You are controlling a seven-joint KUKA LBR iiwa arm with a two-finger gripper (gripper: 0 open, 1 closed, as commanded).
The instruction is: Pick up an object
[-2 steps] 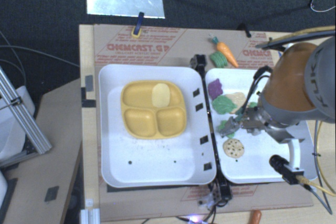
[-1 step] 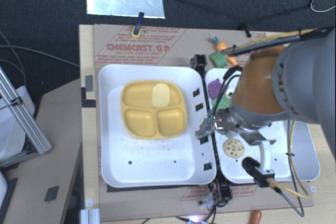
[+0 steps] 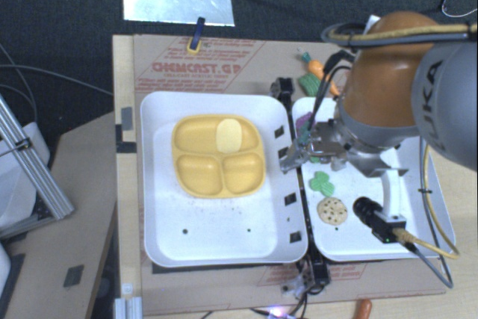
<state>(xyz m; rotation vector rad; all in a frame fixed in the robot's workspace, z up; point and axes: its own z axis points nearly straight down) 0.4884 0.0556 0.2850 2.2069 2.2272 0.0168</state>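
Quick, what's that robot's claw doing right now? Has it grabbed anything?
Gripper: cannot be told; it sits low over the left edge of the right bin, above the green piece and the cookie.

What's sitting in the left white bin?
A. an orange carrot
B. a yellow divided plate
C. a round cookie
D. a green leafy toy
B: the yellow divided plastic plate lies in the left white bin, with a pale yellow oval piece in its top right compartment; the round speckled cookie lies in the right white bin.
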